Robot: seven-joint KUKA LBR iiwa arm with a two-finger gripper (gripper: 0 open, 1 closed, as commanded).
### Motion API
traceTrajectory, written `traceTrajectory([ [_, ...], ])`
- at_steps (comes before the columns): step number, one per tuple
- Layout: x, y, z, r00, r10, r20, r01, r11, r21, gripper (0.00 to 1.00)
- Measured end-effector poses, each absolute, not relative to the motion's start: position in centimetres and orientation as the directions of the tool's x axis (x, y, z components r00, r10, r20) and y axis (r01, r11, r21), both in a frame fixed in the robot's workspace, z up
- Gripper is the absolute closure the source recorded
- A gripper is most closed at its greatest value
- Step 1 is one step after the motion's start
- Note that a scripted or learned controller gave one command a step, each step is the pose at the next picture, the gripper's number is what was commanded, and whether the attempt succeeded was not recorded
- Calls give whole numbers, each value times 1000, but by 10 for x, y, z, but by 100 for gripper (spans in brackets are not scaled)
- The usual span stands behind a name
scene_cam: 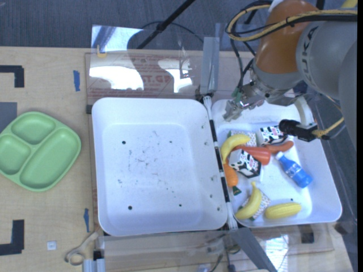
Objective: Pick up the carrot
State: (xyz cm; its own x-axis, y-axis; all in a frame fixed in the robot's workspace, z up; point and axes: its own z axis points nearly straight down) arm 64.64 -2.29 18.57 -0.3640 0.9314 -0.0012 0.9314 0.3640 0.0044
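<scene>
The carrot (231,175) is a short orange piece lying against the left wall of the right bin (323,174). It is partly tucked under a curved yellow banana (232,144) and a cow-patterned toy (246,163). My gripper (234,109) hangs over the bin's far left corner, well above and behind the carrot and apart from it. I see nothing in it.
The right bin also holds a red chili-like piece (271,150), a second cow-patterned toy (271,134), a blue bottle (295,171) and two more bananas (252,204) (282,210). The left bin (113,118) is beside it. A green divided plate (37,149) lies far left.
</scene>
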Motion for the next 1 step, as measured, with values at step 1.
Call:
traceTrajectory([
  [1, 668, -36, 186, -304, 953, -2, 953, 304, 5, 100],
])
